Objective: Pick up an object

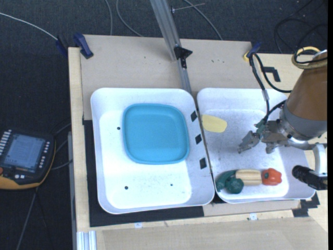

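- the arm reaches in from the right, over the right bin; the orange band sits above the grey wrist
- the gripper hangs above the middle of that bin's floor; its fingers look spread apart, with nothing between them
- a pale yellow piece lies near the right bin's left wall, to the left of the gripper and apart from it
- along the right bin's front edge lie a dark green object, a tan roll-shaped object and a red object, in a row and touching
- the left bin holds a blue square plate toward its back
- a handheld control pendant lies on the dark floor to the left of the bench
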You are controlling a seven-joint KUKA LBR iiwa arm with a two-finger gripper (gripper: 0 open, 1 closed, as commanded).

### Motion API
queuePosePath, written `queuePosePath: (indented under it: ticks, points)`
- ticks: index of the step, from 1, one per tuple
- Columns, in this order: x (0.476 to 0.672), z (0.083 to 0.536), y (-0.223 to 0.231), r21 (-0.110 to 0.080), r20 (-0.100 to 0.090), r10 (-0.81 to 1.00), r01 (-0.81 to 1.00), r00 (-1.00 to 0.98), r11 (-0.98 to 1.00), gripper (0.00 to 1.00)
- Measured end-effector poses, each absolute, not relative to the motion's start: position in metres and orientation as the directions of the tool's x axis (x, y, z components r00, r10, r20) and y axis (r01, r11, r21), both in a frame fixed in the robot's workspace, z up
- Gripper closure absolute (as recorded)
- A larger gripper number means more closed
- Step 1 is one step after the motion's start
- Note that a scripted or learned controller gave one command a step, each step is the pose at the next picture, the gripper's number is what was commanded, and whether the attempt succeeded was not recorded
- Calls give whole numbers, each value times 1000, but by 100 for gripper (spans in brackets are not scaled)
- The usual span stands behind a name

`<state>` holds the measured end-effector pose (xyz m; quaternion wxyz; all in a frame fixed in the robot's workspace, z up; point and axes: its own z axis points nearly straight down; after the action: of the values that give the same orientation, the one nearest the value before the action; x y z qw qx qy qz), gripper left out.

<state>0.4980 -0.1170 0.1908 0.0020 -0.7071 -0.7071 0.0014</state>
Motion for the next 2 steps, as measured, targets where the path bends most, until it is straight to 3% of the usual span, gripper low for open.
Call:
queuePosePath:
  ticks: [2]
  points:
    - [496, 94, -125, -3, 1, 1000, 1000, 0, 0, 0]
